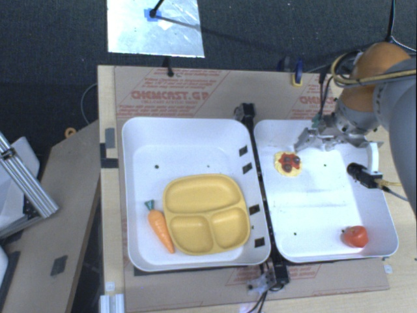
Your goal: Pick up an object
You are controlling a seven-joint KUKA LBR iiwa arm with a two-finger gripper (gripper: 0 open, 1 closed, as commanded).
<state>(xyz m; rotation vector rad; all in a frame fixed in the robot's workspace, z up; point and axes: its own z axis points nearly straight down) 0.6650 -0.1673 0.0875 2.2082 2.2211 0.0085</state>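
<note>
My gripper [305, 142] hangs in the right bin [326, 240], near its back wall. I cannot tell its state. The small yellow and red food piece [288, 163] lies just beside it, forward and slightly left, on the bin floor.

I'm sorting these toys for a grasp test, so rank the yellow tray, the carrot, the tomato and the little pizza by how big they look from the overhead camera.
1. yellow tray
2. carrot
3. tomato and little pizza: look alike, unranked.
</note>
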